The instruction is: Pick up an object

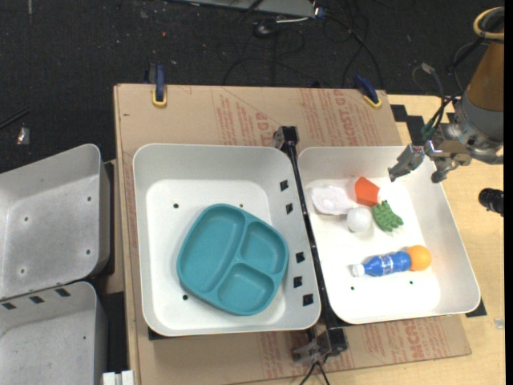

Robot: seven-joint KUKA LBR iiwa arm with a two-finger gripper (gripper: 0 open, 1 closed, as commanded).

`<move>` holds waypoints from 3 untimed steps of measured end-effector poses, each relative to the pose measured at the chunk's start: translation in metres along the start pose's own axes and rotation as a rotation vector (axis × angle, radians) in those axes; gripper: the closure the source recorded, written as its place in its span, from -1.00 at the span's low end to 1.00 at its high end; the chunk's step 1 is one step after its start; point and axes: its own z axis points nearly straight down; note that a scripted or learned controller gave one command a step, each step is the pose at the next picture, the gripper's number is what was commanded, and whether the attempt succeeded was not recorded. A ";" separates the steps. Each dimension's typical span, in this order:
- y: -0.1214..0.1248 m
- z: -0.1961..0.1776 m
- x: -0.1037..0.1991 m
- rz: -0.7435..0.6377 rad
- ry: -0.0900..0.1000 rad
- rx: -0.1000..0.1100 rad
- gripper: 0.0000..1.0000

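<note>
Approaching is the step in hand, by my reading: nothing lifted yet. Counter [240, 111] carries two white bins; left bin [160, 167] holds a teal divided plate [232, 257], right bin [449, 239] holds the small candidates. Arm [487, 87] enters from the right, cut off at the frame edge, its end effector [422, 161] hanging over the right bin's upper right corner, fingers spread apart, nothing between them. Blue bottle [388, 264] lies on its side, touching an orange ball [418, 257]. White lump [329, 198] beside a red block [366, 189]; green toy [387, 216] just beside a white ball [359, 220]. Next move calls for travel leftward and down onto one item; cluster crowded, bottle pair less so. Fingertip height above the bin hard to judge.
</note>
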 end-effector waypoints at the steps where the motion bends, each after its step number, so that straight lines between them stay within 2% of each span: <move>1: 0.003 -0.007 0.001 -0.003 -0.003 -0.012 -1.00; 2: 0.000 0.037 -0.003 -0.001 -0.002 -0.008 -1.00; 3: -0.003 0.101 -0.004 -0.001 -0.001 -0.006 -1.00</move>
